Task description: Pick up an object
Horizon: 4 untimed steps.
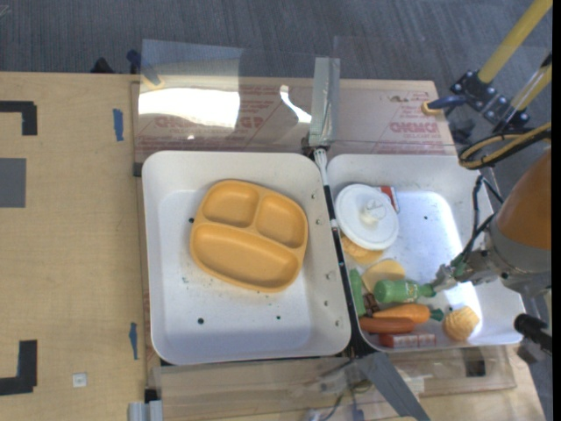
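Over the right bin (438,213), my arm (526,226) reaches in from the desk's (61,235) right side, its fingers (445,276) lowered near the cluster of toy food along the bin's front edge. From this slanted overhead view I cannot tell whether they are released or clenched; the tips are too small and blurred against the white floor. Nothing appears between them, so I judge the pick as not yet made. The candidates lie close together: a green bottle (399,289) just beside the tips, an orange carrot (405,314) and a red piece (386,325) in front of it, a yellow bun-like lump (462,323) near the corner, and a white round lid (368,213) farther back, resting partly over a pale yellow disc (361,251). The left bin (166,261) carries a yellow divided plate (250,233), well apart from the arm. By my reading, the approach is largely done; closing on something, most likely the green bottle, and lifting it clear is what is left. Crowding among the pieces could spoil the grasp.
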Tool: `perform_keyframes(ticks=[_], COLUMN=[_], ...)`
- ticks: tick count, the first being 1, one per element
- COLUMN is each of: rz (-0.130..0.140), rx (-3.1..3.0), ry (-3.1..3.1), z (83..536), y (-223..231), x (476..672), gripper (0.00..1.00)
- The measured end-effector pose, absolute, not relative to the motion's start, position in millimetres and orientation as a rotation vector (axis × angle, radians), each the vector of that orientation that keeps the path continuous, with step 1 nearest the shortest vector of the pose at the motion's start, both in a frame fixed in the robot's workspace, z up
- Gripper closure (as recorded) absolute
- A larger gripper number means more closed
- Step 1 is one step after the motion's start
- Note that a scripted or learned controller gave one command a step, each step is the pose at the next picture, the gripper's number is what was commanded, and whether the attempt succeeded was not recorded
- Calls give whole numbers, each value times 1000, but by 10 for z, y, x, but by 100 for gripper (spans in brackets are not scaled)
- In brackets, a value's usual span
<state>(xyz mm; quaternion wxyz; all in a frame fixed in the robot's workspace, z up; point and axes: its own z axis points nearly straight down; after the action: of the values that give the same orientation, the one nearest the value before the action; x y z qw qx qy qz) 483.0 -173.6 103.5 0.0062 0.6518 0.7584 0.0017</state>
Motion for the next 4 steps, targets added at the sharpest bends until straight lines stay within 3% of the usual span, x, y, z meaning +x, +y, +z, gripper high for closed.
perform_keyframes(ticks=[1,2,3,4], rz=[2,3,4,3], rx=[1821,1514,1423,1424], ry=[2556,2742,2789,2789], z=[1224,1165,887,881], y=[-1102,-1167,-1661,-1662], x=[4806,4820,5144,5142], gripper=[100,100,100,0])
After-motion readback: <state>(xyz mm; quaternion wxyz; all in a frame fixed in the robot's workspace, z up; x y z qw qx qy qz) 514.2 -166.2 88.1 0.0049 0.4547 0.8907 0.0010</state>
